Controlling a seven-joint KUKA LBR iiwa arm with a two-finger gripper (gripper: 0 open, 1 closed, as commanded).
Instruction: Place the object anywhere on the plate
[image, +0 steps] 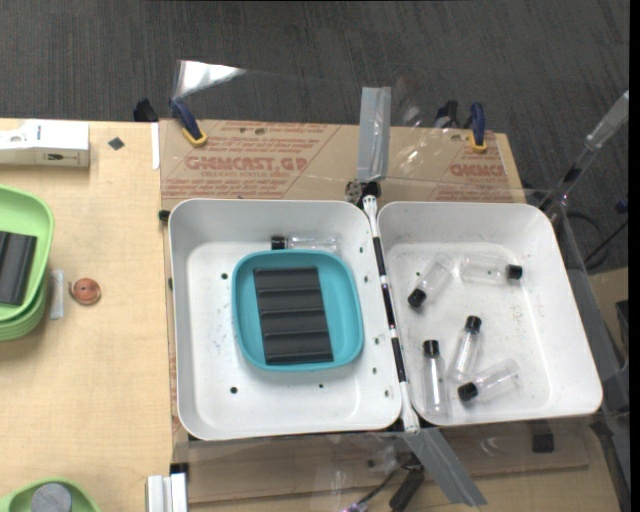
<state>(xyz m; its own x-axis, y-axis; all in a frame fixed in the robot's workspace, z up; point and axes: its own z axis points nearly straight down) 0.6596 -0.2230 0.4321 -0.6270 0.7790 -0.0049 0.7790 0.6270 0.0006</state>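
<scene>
Dark grey carpet lay beyond the wooden bench (90, 400), where a sheet of printed cardboard (260, 160) sat clamped under two white bins. The teal plate (297, 310) rested flat in the middle of the left bin (200, 400), and a black ribbed block (292, 315) lay on it, covering most of its centre.

Just behind the plate, near the bin's far wall, one clear vial (300, 242) lay on its side with its black cap pointing left; it did not touch the plate. To the right of the plate, across the divide, the right bin (560, 300) held five more clear black-capped vials, loosely scattered: one nearest the plate (430, 283), one further back (495, 268), one in the middle (467, 340), and two toward the front (431, 365) (488, 384). None of them was on the plate.

Well to the left of the plate, a green dish (25, 225) sat at the bench's edge, with a small orange disc (86, 291) beside it.

As for my gripper, I could not tell whether it was released or clenched.
</scene>
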